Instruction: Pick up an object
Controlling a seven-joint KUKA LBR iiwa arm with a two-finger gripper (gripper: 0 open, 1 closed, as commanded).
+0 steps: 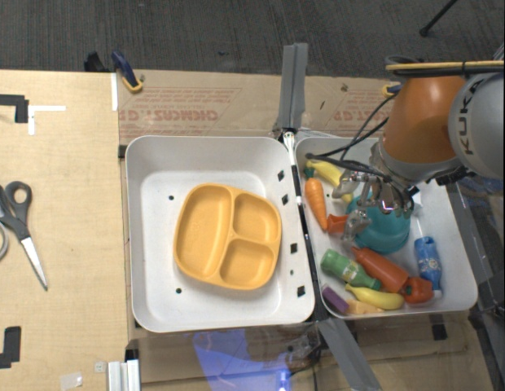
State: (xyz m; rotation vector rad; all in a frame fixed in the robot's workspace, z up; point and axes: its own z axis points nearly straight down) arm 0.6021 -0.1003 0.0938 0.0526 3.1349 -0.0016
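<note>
My fingers (pixel 375 204) hang low in the right white bin (pixel 456 218), their metal tips just above the teal rounded plastic pot (pixel 386 230); whether they are parted or clenched I cannot tell from this angle. Just left of them lies an orange plastic carrot (pixel 316 203), its long axis running nearly up and down the picture, narrow end toward the bottom. Above it sits a yellow toy banana (pixel 327 170), lying slantwise. Below the teal pot a red-orange plastic bottle (pixel 381 269) lies on a slant from upper left to lower right, and beside it a green plastic bottle (pixel 348 269) lies at much the same slant. A blue plastic bottle (pixel 428 262) stands nearly upright in the picture by the bin's right wall. Near the bottom wall rest a second yellow banana (pixel 378 299) and a small purple piece (pixel 335 300).

The left white bin (pixel 147 218) holds a yellow three-compartment plastic plate (pixel 228 236). On the tabletop (pixel 57 243) well to the left lie grey-handled scissors (pixel 23 230).
</note>
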